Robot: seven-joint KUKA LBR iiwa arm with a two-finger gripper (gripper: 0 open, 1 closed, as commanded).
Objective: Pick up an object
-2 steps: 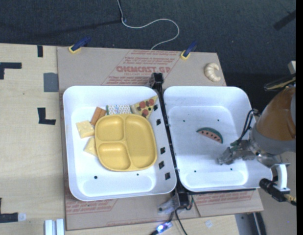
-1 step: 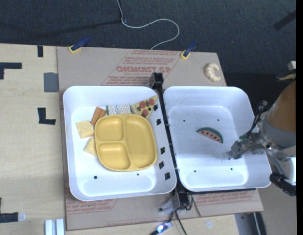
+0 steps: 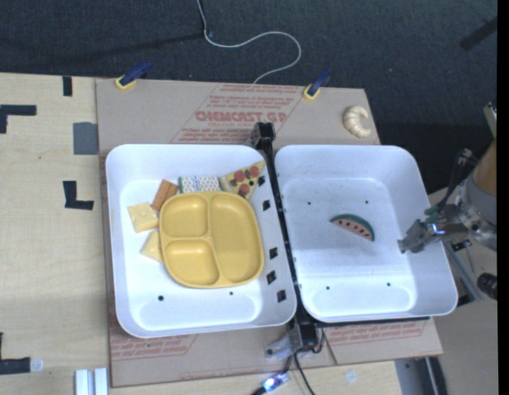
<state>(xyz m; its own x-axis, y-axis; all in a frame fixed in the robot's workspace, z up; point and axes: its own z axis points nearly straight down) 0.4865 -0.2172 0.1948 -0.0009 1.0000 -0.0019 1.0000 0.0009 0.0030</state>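
White bins sat side by side on the surface. The watermelon slice [image 3: 353, 226] lay loose near the middle of the right bin [image 3: 320, 299], and nothing had been lifted yet. The gripper [image 3: 414, 240] hung at that bin's right rim, near the slice but apart from it; whether it was spread or closed I could not tell. The reach, grasp and lift all remained.

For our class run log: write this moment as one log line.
hand: over right bin's right edge, nothing seen held | watermelon slice: lying in right bin, apart from hand | yellow plate: left bin
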